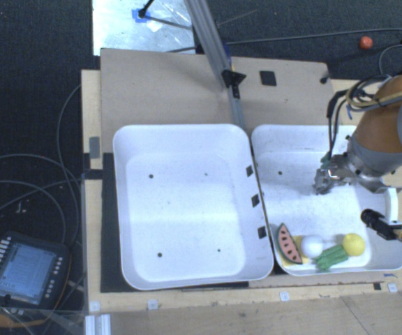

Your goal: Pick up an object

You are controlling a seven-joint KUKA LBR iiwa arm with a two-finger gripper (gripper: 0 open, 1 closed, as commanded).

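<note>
Looking at your hand (324, 181), you cannot tell its spread, and it seems to carry nothing; the toys, watermelon slice (288, 244) included, lie untouched at 6 o'clock of the right bin (285, 152)

A tan bench (166, 89) stands on dark carpet (26, 61). Beyond its far edge lies a bright floor patch (124, 12), with a tripod foot (152, 5) on it. A metal pole (208, 30) slants over the bench. Cables (68, 128) loop left of it, by a pendant (23, 271). An orange ball (366, 43) lies beyond its far right corner.
</note>
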